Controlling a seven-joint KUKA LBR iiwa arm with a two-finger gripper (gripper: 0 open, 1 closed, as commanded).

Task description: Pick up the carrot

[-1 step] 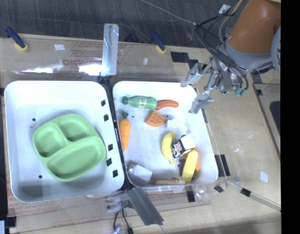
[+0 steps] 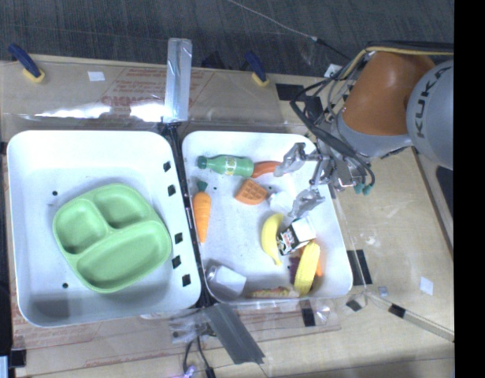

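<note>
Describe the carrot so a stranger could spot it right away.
Look in the right bin, along its left wall. The carrot lies there lengthwise, below the green bottle. It is the long, tapered orange piece, apart from the other food.

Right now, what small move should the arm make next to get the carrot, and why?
Probably shift the hand left across the right bin: it sits open near that bin's right side, while the carrot lies against the left wall, apart from it.
</note>
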